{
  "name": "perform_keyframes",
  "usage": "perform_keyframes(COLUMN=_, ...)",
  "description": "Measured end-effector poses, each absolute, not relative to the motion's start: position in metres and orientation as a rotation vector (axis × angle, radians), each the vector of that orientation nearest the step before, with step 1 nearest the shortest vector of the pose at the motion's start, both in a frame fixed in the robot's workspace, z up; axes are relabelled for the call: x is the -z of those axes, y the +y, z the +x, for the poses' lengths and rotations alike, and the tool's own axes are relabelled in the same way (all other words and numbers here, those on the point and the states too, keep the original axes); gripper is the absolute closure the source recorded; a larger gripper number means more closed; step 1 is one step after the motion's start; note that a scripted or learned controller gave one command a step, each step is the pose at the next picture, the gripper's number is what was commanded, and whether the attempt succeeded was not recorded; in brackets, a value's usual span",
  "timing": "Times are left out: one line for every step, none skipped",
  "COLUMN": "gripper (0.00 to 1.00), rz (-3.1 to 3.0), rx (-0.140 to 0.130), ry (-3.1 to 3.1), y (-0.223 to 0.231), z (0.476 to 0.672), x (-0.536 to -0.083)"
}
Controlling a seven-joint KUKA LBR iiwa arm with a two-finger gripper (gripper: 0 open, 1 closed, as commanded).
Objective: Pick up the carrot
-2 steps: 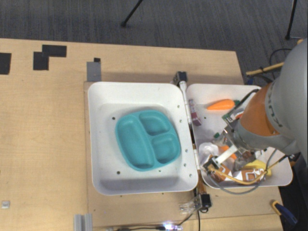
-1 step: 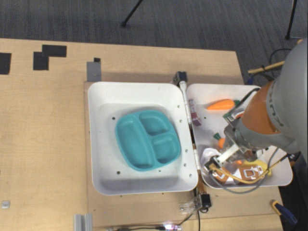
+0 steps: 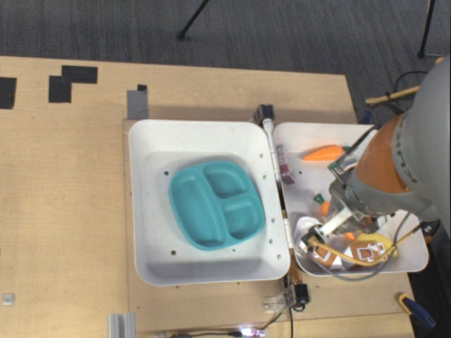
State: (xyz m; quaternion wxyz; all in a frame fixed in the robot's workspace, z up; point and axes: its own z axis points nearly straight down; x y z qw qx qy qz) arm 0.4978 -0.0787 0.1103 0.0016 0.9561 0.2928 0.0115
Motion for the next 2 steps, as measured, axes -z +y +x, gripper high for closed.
perform_keyframes(gripper=1.00, rz=3.107, rx=-0.005, ry=0.481, y=-0.0693, z=0.5555, x=-0.2011)
perform_keyframes(gripper=0.00, rz=3.106, rx=0.000, ry=0.483, y=-0.0695, z=0.5548, x=-0.2000)
